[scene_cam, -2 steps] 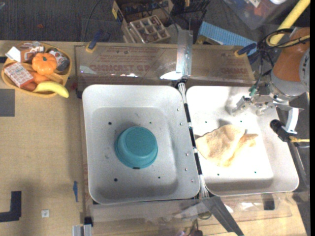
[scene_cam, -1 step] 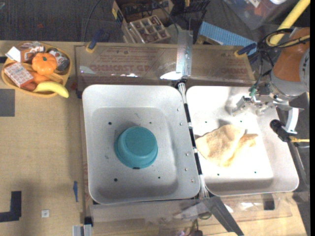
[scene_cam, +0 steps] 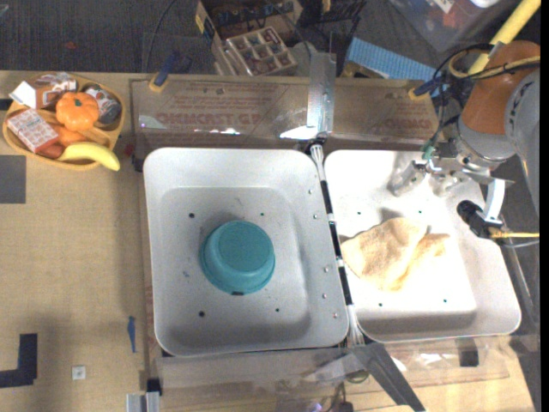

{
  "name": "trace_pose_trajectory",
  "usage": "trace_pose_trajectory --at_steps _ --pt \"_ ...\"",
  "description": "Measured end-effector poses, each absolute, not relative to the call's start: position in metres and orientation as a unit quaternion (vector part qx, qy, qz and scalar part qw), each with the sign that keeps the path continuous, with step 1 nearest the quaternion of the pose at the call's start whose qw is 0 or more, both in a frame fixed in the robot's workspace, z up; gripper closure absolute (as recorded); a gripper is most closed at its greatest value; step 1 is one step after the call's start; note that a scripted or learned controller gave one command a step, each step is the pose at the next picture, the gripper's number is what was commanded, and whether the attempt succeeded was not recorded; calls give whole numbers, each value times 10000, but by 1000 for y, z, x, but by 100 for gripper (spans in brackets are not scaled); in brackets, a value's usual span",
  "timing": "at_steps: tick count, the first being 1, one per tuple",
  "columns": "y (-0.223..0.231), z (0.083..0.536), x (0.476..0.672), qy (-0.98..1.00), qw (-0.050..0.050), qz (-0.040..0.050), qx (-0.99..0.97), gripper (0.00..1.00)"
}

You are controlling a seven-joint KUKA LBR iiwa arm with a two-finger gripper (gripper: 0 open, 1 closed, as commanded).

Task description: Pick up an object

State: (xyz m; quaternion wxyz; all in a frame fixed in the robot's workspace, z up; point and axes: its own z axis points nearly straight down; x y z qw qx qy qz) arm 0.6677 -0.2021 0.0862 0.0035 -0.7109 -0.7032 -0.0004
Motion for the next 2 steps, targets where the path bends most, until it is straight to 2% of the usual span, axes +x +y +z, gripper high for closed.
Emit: trace_pose_trajectory --at_steps 1,2 --pt "-162 91 622 -7720 -1 -2 -6357 0" --pt "-166 88 536 -7499 -23 -16 -6615 0"
